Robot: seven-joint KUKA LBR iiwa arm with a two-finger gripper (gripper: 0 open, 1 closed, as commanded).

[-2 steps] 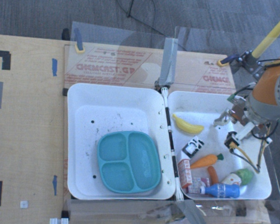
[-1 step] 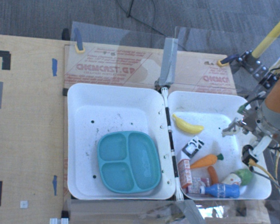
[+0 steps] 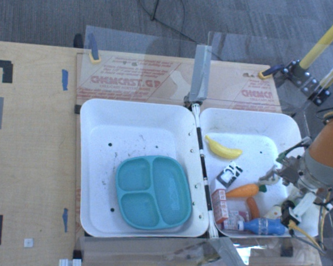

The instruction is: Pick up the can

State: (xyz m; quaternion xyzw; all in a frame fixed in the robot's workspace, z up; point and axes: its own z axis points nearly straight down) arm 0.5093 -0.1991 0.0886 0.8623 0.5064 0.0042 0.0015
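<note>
Two bins, one gripper over the right bin's outer side.

The gripper (image 3: 288, 184) hangs above the right bin (image 3: 252, 121); I cannot tell whether it is spread or closed, and nothing shows in its grasp. What looks like the can (image 3: 220, 206), red and white, lies well off toward the bins' divider, beyond the carrot (image 3: 243, 190). The blue bottle (image 3: 263, 226) lies nearer the camera; the teal plate (image 3: 151, 191) sits in the left bin (image 3: 97, 153).

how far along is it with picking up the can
Nothing looks done yet: no item in the right bin is lifted. The banana, carrot, blue bottle and red carton all lie on its floor, and I cannot make out a can for certain. In hand: the arm sits over that bin's right edge. Left: finding, gripping and lifting the can.
</note>
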